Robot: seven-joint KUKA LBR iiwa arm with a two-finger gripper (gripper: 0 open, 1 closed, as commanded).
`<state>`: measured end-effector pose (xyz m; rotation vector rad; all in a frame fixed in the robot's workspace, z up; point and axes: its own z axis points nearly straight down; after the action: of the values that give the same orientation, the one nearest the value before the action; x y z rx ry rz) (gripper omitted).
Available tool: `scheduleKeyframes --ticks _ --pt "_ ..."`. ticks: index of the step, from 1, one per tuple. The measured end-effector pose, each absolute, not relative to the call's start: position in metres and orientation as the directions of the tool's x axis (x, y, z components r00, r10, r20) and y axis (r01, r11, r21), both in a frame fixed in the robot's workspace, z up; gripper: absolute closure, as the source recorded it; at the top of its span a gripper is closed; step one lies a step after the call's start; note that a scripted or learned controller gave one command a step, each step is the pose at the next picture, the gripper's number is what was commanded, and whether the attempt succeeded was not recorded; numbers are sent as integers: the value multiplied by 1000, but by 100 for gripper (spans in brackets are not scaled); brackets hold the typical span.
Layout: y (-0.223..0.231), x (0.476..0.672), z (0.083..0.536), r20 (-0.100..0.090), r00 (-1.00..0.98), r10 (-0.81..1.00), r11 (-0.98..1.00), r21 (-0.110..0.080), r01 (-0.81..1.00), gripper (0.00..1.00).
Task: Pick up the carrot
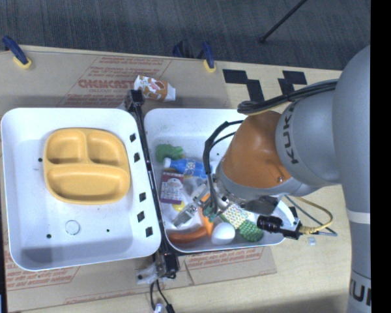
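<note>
- Two white bins sit side by side on the bench; the right bin (182, 119) serves as the landmark.
- Inside it, near its front edge, lies the carrot (194, 233), an orange curve just beside a white egg-shaped item (223, 233).
- Over the bin's front half hangs the gripper (202, 208), low among the clutter and close above the carrot; whether it is wide, narrow or holding anything cannot be told.
- Toward the bin's back wall lie a green toy (170, 152) and a blue packet (188, 168).
- Left of it, the left bin (16, 175) holds a yellow divided tray (86, 164).
</note>
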<state>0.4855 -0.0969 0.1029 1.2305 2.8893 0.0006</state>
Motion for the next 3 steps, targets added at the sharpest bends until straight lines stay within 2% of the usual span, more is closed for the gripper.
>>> scheduleKeyframes --ticks 1,2,3 --pt "-102 477 92 3 -348 938 348 -1 938 0" --pt "-100 477 103 5 -353 935 353 -2 936 100" --pt "-100 477 103 5 -354 935 354 -2 935 0"
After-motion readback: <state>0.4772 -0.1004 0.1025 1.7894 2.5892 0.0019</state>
